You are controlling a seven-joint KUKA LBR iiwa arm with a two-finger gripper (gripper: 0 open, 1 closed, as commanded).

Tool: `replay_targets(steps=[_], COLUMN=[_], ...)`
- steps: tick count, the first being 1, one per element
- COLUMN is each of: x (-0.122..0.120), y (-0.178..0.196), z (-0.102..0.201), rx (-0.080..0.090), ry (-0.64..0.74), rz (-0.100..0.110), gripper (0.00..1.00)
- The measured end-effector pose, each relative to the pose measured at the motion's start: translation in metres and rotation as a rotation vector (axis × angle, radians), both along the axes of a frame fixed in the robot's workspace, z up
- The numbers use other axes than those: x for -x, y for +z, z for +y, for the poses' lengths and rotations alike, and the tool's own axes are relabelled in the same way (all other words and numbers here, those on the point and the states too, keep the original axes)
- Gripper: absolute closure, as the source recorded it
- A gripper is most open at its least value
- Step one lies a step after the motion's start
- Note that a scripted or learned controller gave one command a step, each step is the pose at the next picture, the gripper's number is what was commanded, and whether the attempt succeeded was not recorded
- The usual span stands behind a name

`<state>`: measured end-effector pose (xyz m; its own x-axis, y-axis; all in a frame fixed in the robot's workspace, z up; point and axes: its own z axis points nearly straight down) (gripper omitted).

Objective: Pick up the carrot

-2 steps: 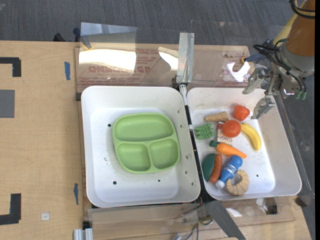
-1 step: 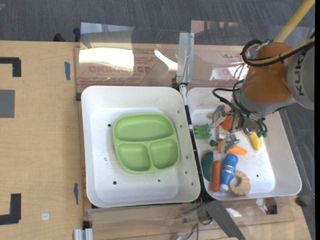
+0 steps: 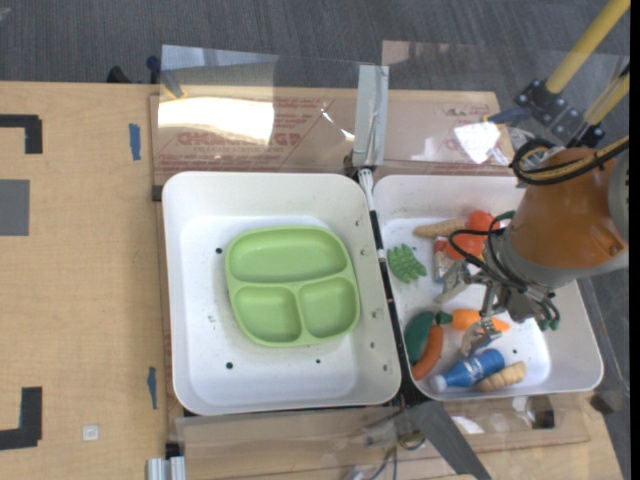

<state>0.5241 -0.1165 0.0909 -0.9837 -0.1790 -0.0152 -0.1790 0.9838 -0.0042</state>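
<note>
Carrot (bottle beside) lies below tool.

A wooden bench stands on what looks like grey carpet, glare on plastic.

The tool hangs low inside the right bin, just right of the carrot. A blue bottle lies just right of the carrot's tip. The green tray sits in the left bin, well left of the carrot.
</note>
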Motion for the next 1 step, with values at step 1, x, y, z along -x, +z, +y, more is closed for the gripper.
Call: replay_targets(steps=[1], x=[0.0264], y=[0.0022], z=[0.0201], rx=[0.000], ry=[-0.170], rz=[-0.019], gripper=[0.00])
